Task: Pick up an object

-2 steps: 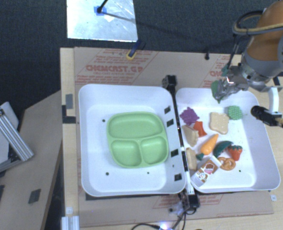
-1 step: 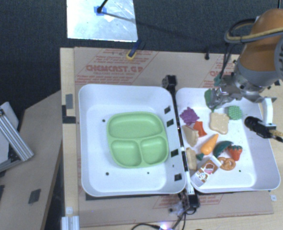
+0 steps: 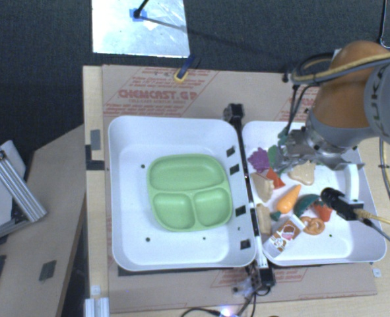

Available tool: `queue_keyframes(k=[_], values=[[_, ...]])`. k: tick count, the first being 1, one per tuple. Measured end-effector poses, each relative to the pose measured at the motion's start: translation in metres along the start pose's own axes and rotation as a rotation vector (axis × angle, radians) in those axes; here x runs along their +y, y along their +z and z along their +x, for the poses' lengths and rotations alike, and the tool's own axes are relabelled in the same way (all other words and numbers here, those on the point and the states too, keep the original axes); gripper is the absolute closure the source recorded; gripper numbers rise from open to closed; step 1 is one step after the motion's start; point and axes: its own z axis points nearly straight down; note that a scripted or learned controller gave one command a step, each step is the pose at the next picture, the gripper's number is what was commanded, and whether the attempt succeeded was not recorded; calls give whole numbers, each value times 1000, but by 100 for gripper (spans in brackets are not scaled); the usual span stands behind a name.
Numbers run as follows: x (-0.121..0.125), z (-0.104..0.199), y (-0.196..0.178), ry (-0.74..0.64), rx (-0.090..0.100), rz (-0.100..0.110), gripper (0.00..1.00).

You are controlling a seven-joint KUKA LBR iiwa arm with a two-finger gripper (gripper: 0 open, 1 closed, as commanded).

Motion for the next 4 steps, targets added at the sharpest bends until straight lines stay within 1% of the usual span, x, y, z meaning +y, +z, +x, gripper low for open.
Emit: queue_keyframes(k=[1,2,3,4], values=[[12,-5,-16,2,-2,-6,100],[4,-5,-18,5,-1,-4,100],[3,-7,-18,5,-1,-4,100],[9,-7,-19,4,-1,-6,100]])
